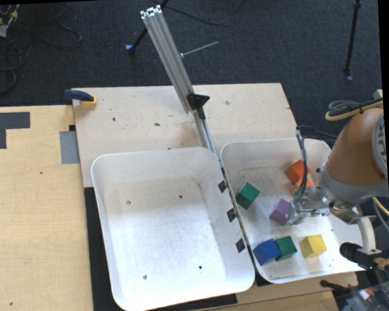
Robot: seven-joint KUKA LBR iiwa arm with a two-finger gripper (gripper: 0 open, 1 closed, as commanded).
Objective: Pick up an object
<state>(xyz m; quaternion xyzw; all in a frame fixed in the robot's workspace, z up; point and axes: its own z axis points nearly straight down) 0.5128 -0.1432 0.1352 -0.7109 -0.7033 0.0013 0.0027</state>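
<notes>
in the camera view, the gripper (301,207) hung low inside the right bin (263,155), just beside the purple block (281,211) on that block's right, with the grey arm (354,158) and its orange band reaching in from the right edge. whether its tips were spread or pressed together could not be told from here, since the wrist body covered them, and nothing could be seen pinched there. the purple block lay near the middle of the right bin, tilted on the floor and apart from its neighbours: the green block (247,195) up and to the left, the orange block (296,172) above beside the arm, and a row along the near wall of a blue block (267,251) touching a dark green block (286,246), with the yellow block (312,245) just beside them. the left bin (109,164) sat alongside. judging by looks, the purple block was probably a light, stiff cube (foam or wood, hard to say), not fragile, with flat faces that would take a squeeze well; the best hold seemed to be across two opposite side faces, squared to its tilt so it would not twist out.
</notes>
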